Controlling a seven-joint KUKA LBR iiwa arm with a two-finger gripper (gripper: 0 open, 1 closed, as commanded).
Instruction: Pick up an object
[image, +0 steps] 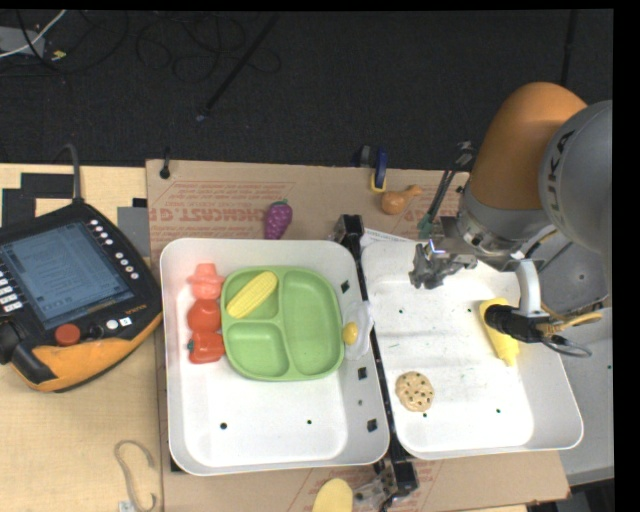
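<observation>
The pincer (432, 272) hangs over the upper left of the right bin (560, 440); whether it is open or closed cannot be told. In that bin lie a cookie (414, 390) and a banana (500, 333). The left bin (260, 448) holds a green tray (300, 340) carrying corn (250, 293).

Hand (432, 268) hovers over right bin (560, 425), seemingly empty-fingered.

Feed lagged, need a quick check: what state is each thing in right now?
Gripper: over right bin's far edge.
Cookie: flat in right bin.
Banana: in right bin.
Plate: in left bin.
Corn: on plate.
Red toy: beside plate.
</observation>
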